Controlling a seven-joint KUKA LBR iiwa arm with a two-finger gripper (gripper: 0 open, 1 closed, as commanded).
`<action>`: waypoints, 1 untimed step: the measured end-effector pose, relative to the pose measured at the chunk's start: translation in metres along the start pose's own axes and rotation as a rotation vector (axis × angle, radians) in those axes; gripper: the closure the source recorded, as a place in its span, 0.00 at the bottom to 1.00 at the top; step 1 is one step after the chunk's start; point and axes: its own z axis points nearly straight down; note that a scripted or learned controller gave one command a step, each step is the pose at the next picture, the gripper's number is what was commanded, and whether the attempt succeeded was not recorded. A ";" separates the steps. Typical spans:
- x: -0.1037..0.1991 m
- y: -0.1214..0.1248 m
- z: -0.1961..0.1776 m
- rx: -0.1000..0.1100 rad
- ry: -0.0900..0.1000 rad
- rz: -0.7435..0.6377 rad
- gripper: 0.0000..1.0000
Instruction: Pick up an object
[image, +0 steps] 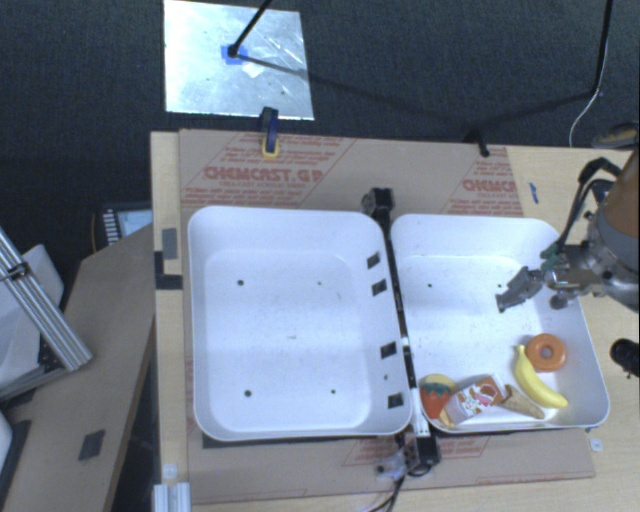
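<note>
Several small objects lie along the near edge of the right bin (450, 250): a yellow banana (536, 381), an orange ring-shaped piece (546, 351), an orange-red round fruit (436, 394), a red and white packet (473, 399) and a tan cone-like piece (522, 403). My gripper (518, 289) hangs over the right side of that bin, up and left of the orange ring and apart from every object. Nothing shows between its fingers.
The left bin (285, 320) sits beside the right one, joined by a black clipped seam (395, 310). Both rest on a cardboard sheet (330, 165). A metal plate (238, 58) lies at the back, and an aluminium frame (35, 310) stands at the far left.
</note>
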 end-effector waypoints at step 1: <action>0.030 -0.013 -0.094 -0.011 0.000 -0.006 0.00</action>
